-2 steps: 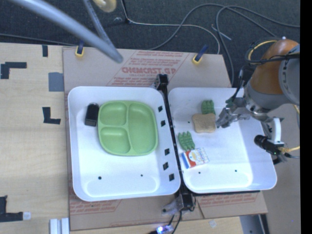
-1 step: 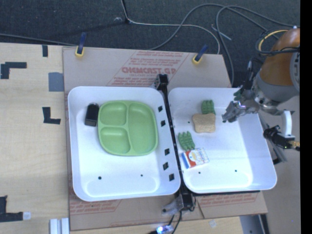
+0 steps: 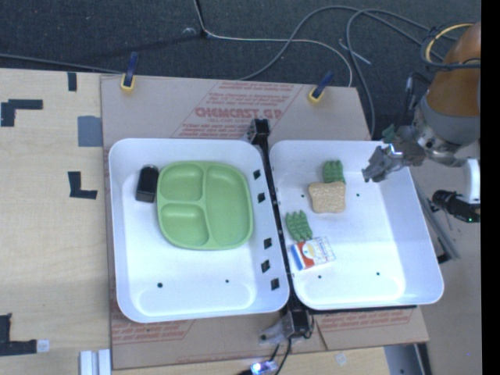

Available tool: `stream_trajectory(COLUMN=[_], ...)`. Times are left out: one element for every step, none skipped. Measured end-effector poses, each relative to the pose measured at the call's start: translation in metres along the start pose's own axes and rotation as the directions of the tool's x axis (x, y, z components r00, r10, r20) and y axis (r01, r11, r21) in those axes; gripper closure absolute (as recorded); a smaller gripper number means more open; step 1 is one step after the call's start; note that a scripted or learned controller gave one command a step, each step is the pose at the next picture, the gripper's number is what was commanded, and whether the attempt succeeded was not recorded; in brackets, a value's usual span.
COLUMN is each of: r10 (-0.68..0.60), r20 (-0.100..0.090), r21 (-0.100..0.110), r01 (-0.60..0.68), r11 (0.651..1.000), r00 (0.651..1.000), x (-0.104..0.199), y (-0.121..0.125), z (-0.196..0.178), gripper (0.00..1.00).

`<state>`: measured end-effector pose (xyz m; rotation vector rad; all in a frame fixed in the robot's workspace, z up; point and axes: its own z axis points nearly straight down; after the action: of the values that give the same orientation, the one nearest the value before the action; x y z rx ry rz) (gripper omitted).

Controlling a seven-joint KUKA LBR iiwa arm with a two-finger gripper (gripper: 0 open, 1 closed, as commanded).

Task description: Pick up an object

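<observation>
Approach step judged in hand. Gripper (image 3: 376,168) hung over right bin (image 3: 406,241) upper-right edge; finger state cannot be told. Sponge (image 3: 327,198) left of gripper, ungrasped. Next: leftward shift, descent needed.

A single fixed camera is mounted above the light wooden table (image 3: 47,233) and looks down at a slant. The far edge of the table lies toward the top of the frame, with dark carpeted floor (image 3: 94,14) beyond it. Both shallow white plastic bins, left (image 3: 133,287) and right (image 3: 406,280), fall fully within the frame, side by side near its centre. The grey arm with the orange band (image 3: 453,76) enters at the upper right. The distance is moderate: small items in the bins remain distinguishable.
</observation>
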<state>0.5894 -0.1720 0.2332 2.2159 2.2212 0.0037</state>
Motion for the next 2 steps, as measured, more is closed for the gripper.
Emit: stream_trajectory(r10=[-0.004,-0.004], r20=[-0.003,-0.003], r21=[0.005,0.007], r01=[0.004,0.004], r11=[1.000,1.000], r00=[1.000,1.000], x=[0.053,0.111], y=[0.018,0.015], z=[0.005,0.012], gripper=[1.00,1.00])
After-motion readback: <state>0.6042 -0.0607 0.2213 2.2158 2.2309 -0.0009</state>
